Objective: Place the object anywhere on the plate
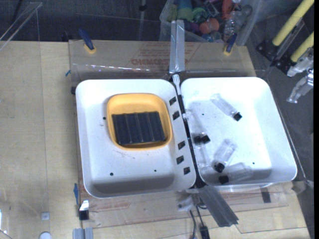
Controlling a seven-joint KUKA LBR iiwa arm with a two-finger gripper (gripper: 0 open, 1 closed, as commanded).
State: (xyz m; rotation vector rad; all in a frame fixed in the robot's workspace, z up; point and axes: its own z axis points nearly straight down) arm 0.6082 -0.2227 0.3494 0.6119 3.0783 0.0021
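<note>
Tabletop point(30, 133) of pale wood carries two white bins side by side. In the left bin point(92, 173) lies a yellow plate point(113, 103) with rounded corners. The dark ridged rectangular object point(138, 127) rests flat on the plate, within its rim. The right bin point(264, 133) holds several clear plastic tubes with black caps: one point(225, 107) near the far side, another point(224, 153) nearer the front. The gripper point(300, 86) hangs outside the right bin, beyond its far right corner, well apart from the plate. Whether its jaws are open or closed cannot be told. Behind the bins stands a clear box of coloured toys point(209, 9).
</note>
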